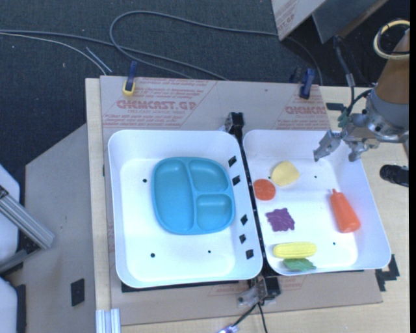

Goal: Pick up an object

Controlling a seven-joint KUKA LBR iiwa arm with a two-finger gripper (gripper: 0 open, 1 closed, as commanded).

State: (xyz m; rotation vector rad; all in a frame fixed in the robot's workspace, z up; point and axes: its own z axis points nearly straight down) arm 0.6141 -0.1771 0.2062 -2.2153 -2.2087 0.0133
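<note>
My gripper (339, 151) hangs over the far right part of the right bin (372, 257), its two fingers spread open with nothing between them. Below it in that bin lie a yellow lemon-like piece (285, 173), an orange round piece (264, 189), a purple grape bunch (281, 219), an orange carrot (344, 211), a yellow corn cob (294, 250) and a green piece (299, 264). The lemon is the closest, to the gripper's lower left.
The left bin (123, 260) holds a blue divided plate (192, 194). A black divider with clips (242, 188) runs between the bins. Cables cross the dark floor behind the bench, and a cardboard box (292, 14) sits at the top.
</note>
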